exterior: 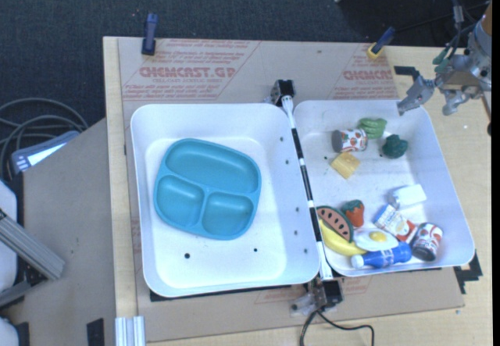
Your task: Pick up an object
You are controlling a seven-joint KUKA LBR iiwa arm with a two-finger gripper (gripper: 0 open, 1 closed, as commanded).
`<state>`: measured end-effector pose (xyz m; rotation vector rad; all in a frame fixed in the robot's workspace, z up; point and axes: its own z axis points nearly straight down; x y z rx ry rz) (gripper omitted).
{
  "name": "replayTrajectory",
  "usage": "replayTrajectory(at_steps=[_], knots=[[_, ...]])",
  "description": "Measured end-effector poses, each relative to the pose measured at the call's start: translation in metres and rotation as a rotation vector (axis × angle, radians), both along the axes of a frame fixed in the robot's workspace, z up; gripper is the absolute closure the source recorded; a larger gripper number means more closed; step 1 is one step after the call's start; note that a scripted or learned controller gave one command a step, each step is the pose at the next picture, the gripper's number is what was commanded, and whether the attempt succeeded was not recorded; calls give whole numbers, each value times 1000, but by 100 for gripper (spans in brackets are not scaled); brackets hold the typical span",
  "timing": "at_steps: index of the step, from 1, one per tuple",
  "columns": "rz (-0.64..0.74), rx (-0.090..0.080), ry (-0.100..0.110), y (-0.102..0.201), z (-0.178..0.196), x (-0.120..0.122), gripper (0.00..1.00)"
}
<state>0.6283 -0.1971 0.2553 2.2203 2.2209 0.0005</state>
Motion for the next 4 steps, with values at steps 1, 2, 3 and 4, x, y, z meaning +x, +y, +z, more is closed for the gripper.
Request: replayTrajectory(at_steps=[1, 2, 3, 4], knots=[[1, 3, 4, 60, -104, 28, 0], [-2, 1, 6, 82, -167, 38, 0], [1, -2, -5, 82, -157, 40, 100], [1, 2, 2, 168, -70, -24, 100]])
